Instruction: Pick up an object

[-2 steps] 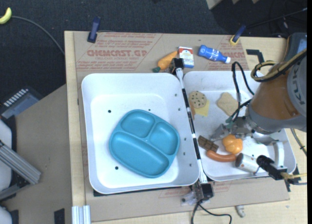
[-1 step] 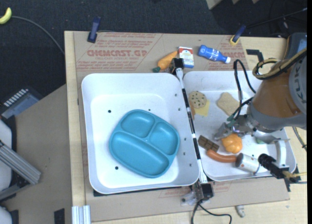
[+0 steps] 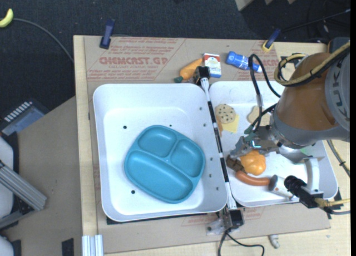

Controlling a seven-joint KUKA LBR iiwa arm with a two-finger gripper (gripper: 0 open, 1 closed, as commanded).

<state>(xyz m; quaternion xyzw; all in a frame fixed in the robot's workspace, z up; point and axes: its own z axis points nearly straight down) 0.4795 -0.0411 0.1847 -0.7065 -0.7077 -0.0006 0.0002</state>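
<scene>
Left open, right crowded
Bare floor rings the blue tray (image 3: 164, 163) in the left bin (image 3: 108, 107); cookie (image 3: 225, 113), orange fruit (image 3: 254, 163) and arm (image 3: 311, 104) crowd the right bin (image 3: 236, 94).

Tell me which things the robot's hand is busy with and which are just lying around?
Job: the hand; by it in the right bin, orange fruit and sausage.
Lying about: blue tray in the left bin; carton, blue can and carrot on the bench.
</scene>
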